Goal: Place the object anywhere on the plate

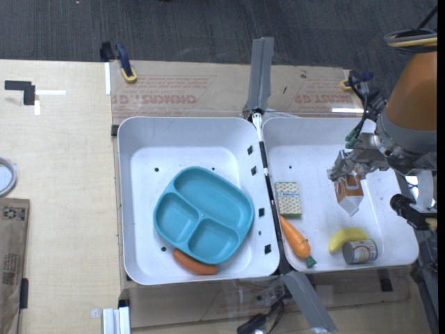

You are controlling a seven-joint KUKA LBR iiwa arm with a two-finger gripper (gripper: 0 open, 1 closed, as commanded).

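— What sort of place is this?
— A robotics lab: a plywood surface (55, 186) bearing two white bins (132, 207), cardboard (181, 92) clamped beneath them, and grey carpet (208, 12) beyond.

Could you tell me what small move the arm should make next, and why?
Probably lift straight up a little. The gripper sits in the right bin at a small brown carton, while the blue plate lies in the left bin, so the divider must be cleared first.

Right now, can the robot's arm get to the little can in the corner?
Probably yes. The can lies in the right bin, just below the gripper, uncovered on top. The banana touching it might crowd the grab.
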